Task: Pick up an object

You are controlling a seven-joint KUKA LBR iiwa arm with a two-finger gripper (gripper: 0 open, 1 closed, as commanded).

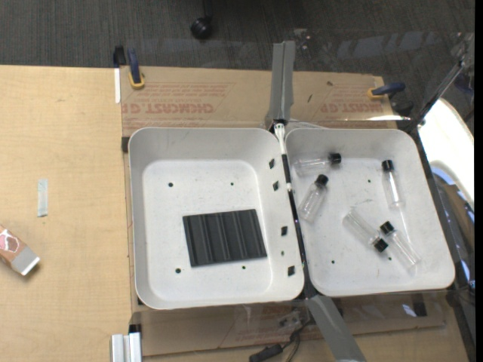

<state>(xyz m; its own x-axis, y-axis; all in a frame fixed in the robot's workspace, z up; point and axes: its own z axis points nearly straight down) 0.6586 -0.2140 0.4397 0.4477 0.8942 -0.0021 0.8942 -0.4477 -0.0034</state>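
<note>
Vials [312, 197] unlabelled, apparently; cardboard [177, 96] print reads mirrored "CHEMCAST GP"; fingers' state: cannot tell.

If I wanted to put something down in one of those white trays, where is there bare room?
The left bin has most: bare floor all around the dark ridged mat, widest along its far side. The right bin is crowded, five clear vials scattered across it; only its near-left corner, below them, lies bare.
</note>
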